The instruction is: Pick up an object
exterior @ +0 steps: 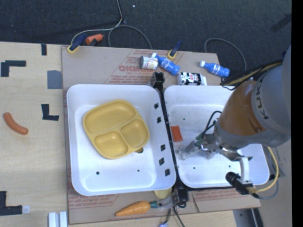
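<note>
Grey and orange, the arm (255,112) is the closest thing to the camera; it comes in from 3 o'clock and bends down over the right bin (189,98). Its pincer (191,150) hangs low near the floor of this bin, toward the left side, and I cannot tell if its fingers are apart or together, because they are small and blurred against the white. One small orange block (176,134) lies flat on the floor of the right bin, just beside the pincer at about 10 o'clock from it, and the two look apart. At 9 o'clock from the block, in the left bin (78,126), a yellow divided plate (116,128) with three compartments lies a little turned. On the table (33,150), at 6 o'clock below the bins, a toy carrot (134,208) lies on the cardboard. At 12 o'clock behind the bins are a blue bottle (169,65), a second blue bottle (215,69), a small white jar (149,62) and a black and white box (191,79). Far at 9 o'clock a toy sausage (15,123) lies alone on the wood.
</note>
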`<state>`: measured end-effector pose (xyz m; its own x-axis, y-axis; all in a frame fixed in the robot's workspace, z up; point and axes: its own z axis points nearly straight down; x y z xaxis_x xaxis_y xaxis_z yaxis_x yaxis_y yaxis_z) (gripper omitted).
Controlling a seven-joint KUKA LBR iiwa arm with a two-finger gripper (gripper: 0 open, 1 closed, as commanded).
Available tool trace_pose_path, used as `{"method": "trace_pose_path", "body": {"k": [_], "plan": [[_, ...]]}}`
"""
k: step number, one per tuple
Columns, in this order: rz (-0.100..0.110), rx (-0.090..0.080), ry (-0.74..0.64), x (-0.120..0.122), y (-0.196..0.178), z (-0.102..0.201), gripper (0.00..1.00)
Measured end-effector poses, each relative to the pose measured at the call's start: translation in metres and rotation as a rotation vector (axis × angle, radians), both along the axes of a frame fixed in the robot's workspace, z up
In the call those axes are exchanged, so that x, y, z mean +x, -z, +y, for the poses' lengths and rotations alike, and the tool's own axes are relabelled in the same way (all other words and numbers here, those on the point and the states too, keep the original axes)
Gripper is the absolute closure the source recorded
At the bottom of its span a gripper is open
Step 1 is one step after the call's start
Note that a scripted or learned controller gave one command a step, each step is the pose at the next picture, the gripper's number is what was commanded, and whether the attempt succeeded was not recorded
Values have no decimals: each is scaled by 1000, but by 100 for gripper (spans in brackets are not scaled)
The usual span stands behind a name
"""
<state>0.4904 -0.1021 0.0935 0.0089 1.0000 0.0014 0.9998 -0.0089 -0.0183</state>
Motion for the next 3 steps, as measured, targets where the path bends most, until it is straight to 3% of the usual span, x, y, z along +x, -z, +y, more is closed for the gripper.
{"method": "trace_pose_path", "body": {"k": [1,2,3], "plan": [[3,-4,-16,80,-8,5,0],[-16,-9,-5,122,8,-2,0],[-23,-3,-11,172,8,-21,0]]}}
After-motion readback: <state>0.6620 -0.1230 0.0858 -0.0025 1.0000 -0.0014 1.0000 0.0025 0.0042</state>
